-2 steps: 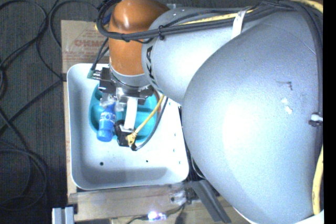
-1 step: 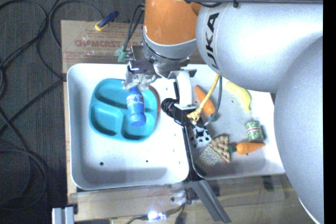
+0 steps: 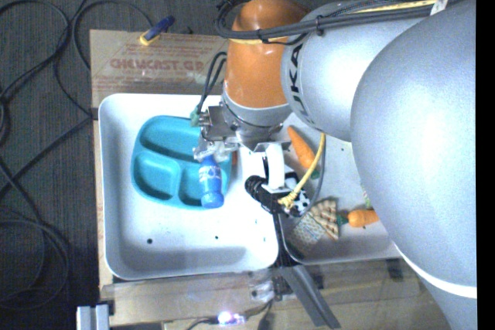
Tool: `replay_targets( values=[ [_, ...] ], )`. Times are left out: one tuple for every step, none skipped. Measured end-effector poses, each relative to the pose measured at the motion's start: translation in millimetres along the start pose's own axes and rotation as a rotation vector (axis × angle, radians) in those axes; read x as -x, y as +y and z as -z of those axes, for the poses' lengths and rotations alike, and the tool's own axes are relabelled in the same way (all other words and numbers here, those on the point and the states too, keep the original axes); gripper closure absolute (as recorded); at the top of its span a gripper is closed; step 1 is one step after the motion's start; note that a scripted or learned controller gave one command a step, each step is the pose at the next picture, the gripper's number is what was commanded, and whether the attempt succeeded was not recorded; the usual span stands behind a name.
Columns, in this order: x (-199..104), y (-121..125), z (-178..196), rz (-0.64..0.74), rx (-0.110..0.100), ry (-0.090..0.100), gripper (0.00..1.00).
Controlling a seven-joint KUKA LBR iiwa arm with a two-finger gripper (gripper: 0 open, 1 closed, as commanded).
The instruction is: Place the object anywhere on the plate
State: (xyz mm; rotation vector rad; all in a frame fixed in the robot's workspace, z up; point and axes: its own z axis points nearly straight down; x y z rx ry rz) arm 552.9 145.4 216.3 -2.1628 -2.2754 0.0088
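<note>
Blue bottle (image 3: pixel 210 186) stands on the blue plate (image 3: pixel 158 158) at its four o'clock edge, pinched by the gripper (image 3: pixel 214 158), release remaining.

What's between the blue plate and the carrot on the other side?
In the camera view, the robot's hand over a small blue bottle, then the bins' white walls, lie between the blue plate and the carrot.
</note>
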Motion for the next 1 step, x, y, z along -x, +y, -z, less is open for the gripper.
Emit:
replay_targets(
  values=[
    [-63.9, -1.2, -11.7, -0.029, 0.0, 0.0, 1.0]
  ],
)
